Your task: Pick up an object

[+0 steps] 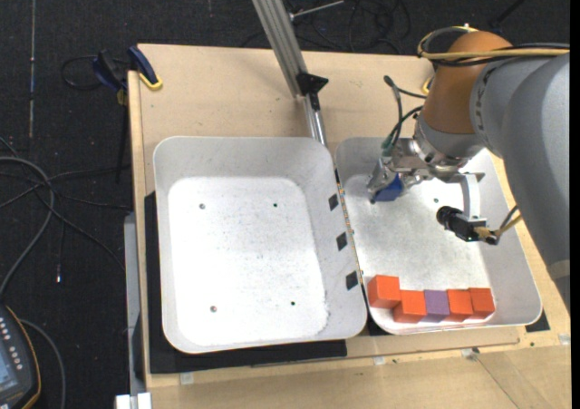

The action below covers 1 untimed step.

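A row of small blocks lies along the near wall of the right bin (507, 258): an orange block (384, 289), another orange one (412, 305), a purple block (437, 304) and two more orange ones (471, 302). My gripper (385, 182) hangs over the far left part of this bin, well away from the row. A small blue piece (391, 188) shows right at the gripper's tip, low over the bin floor. I cannot tell whether it is a loose object or part of the gripper.
The left bin (168, 217) lies beside the right one, with black clips (343, 239) along the shared wall. A metal pole (276, 22) slants down to the bench behind the bins. A black fitting (458, 221) hangs from the arm over the right bin.
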Each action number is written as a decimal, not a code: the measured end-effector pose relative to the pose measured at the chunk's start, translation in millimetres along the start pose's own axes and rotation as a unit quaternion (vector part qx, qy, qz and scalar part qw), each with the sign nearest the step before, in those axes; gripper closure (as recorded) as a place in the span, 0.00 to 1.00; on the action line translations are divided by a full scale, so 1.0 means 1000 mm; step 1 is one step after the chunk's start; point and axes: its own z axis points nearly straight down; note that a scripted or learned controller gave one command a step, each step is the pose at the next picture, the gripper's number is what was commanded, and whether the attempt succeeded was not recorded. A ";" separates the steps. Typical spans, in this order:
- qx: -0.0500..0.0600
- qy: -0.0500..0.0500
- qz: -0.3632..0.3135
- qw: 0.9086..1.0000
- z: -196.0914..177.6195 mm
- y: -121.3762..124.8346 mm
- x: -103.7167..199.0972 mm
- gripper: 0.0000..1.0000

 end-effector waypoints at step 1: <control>-0.001 0.001 -0.001 1.000 -0.093 -0.033 0.131 1.00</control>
